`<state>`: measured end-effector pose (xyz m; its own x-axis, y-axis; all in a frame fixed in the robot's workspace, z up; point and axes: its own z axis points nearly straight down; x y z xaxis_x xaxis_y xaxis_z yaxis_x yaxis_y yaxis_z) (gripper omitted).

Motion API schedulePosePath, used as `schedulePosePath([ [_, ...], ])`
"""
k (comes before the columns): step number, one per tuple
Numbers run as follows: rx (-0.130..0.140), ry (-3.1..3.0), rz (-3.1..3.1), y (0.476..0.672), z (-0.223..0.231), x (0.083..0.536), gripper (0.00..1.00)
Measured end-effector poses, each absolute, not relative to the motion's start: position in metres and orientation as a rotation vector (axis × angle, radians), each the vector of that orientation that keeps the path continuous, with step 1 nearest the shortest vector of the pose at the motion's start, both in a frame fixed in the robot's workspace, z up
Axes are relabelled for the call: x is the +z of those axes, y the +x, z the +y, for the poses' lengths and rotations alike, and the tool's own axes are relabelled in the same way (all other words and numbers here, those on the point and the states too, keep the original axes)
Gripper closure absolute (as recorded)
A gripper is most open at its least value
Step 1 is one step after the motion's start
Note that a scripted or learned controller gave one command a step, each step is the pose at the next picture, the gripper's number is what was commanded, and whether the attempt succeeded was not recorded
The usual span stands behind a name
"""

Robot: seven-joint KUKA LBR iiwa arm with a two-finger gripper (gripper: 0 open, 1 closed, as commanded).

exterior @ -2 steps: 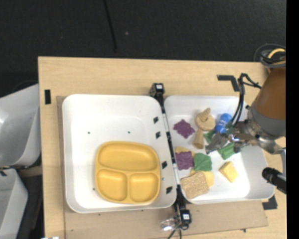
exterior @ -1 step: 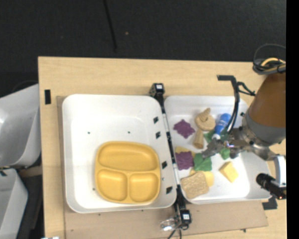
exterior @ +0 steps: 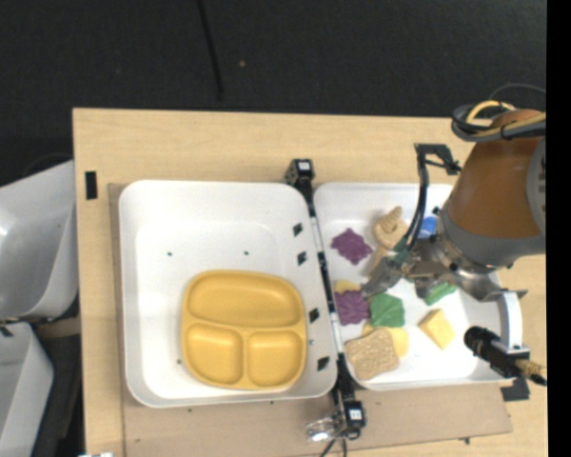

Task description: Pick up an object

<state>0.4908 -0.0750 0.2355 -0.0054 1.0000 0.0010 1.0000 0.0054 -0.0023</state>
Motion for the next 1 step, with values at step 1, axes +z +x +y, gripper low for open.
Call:
schedulePosePath([
  [1, -0.012, -2.226, -2.234, 0.4923, -0.0537, 0.4469, 0.00],
])
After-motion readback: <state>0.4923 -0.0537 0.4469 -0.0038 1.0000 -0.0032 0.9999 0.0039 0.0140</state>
